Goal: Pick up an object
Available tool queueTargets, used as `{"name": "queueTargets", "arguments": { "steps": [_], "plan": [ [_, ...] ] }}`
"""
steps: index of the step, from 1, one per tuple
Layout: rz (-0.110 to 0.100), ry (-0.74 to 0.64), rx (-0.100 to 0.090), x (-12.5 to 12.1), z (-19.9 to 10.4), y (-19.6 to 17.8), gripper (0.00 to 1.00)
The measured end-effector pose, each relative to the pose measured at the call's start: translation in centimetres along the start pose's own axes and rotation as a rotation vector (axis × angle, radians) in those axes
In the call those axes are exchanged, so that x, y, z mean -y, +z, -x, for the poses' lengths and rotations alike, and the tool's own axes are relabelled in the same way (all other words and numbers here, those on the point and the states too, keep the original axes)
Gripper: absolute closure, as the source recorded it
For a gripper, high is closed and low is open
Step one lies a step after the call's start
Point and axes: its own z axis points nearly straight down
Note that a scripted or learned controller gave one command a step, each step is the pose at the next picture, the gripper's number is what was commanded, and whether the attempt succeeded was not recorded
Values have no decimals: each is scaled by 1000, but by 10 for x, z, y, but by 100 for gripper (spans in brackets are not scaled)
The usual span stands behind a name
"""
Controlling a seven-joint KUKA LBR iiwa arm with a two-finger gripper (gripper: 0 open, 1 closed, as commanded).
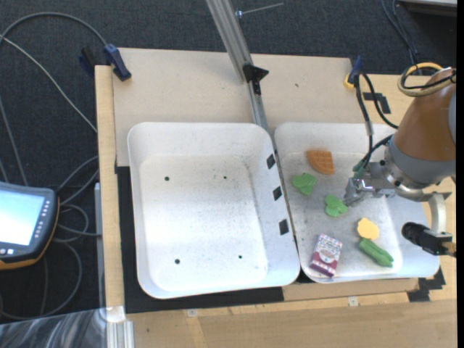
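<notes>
I see my gripper (354, 192) low in the right bin (377, 138), the green toy (335, 206) just down-left of its tip, touching or nearly; jaw state I cannot tell

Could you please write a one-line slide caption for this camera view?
Gripper low in the right bin, beside a green toy among small items.

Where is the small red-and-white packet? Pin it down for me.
The red-and-white packet lies in the right bin, near its front edge, left of the long green piece and below the yellow piece.
</notes>
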Motion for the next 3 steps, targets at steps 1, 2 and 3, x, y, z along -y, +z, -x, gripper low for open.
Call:
{"name": "queueTargets", "arguments": {
  "steps": [1, 2, 3],
  "plan": [
    [2, 0, 0, 0, 1, -64, 100],
    [-4, 0, -1, -1, 1, -74, 100],
    [-3, -5, -3, -30, -44, -83, 100]
  ]
}}
